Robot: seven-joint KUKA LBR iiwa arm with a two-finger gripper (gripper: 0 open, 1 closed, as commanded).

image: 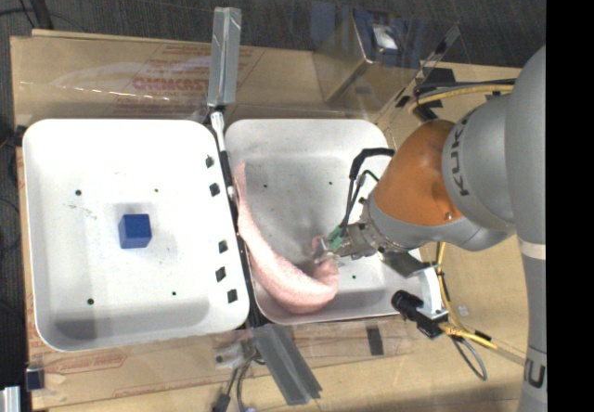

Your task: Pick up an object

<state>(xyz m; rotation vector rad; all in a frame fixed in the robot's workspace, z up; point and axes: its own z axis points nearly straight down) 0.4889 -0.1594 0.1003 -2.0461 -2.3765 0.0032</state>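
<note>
Gripper (327, 248): hanging low in the right bin (306, 136), finger state impossible to tell
Pink cloth (278, 271): lying beside it
Blue cube (135, 230): sitting in the left bin (56, 146)

Count, from above:

- White bins: 2, side by side. Left bin (56, 160), right bin (306, 136).
- Blue cubes: 1 (135, 230), in the left bin.
- Pink curved soft items: 1 (278, 276), in the right bin along its left wall and front.
- Robot arms: 1 (483, 178), grey with one orange band.
- Grippers: 1 (332, 247), over the right bin.
- Cardboard sheets under the bins: 1 (111, 67).
- Clear plastic boxes behind the right bin: 1 (371, 62).
</note>
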